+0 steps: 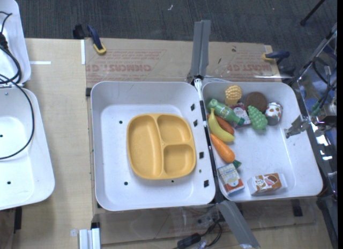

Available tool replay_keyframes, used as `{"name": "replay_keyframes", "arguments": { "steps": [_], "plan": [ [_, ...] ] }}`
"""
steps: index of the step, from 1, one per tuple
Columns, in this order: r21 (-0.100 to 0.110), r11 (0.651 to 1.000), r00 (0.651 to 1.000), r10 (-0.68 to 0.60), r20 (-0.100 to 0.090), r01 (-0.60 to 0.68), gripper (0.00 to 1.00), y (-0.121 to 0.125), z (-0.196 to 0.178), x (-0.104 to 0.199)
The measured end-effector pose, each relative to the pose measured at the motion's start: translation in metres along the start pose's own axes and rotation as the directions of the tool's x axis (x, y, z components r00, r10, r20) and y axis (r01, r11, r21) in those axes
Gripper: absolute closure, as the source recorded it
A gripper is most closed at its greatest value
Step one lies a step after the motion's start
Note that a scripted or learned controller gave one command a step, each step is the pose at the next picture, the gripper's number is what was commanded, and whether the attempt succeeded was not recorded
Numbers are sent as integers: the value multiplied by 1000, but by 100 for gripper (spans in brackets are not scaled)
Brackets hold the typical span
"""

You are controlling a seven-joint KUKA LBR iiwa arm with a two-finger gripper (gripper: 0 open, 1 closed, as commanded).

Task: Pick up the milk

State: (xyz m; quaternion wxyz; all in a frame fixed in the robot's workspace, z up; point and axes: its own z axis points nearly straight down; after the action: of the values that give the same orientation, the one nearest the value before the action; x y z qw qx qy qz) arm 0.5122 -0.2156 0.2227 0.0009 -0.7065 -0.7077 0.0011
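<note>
In the right bin (300, 189) on the worktop, the milk carton (230, 178) lies at the near left corner, just below the carrot (222, 148) and beside a small orange-printed box (266, 183). At that bin's right rim a blurred metal part, apparently the gripper (298, 129), sits well apart from the milk carton. Its opening cannot be told, and nothing is seen in its hold.

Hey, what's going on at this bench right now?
A robot arm is set to pick up the milk carton, which lies untouched near the front left corner of the right bin, beside another small carton. Toy foods cluster at the bin's back, including a banana and carrot. The left bin holds a yellow divided plate. Nothing is being gripped yet.
</note>
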Motion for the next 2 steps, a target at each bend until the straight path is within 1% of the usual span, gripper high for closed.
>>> {"name": "replay_keyframes", "arguments": {
  "steps": [1, 2],
  "plan": [
    [-2, 986, 986, -164, 0, 164, 0, -34, 131, 49],
    [-3, 905, 905, -425, 2, 425, 0, -34, 131, 29]
  ]
}}
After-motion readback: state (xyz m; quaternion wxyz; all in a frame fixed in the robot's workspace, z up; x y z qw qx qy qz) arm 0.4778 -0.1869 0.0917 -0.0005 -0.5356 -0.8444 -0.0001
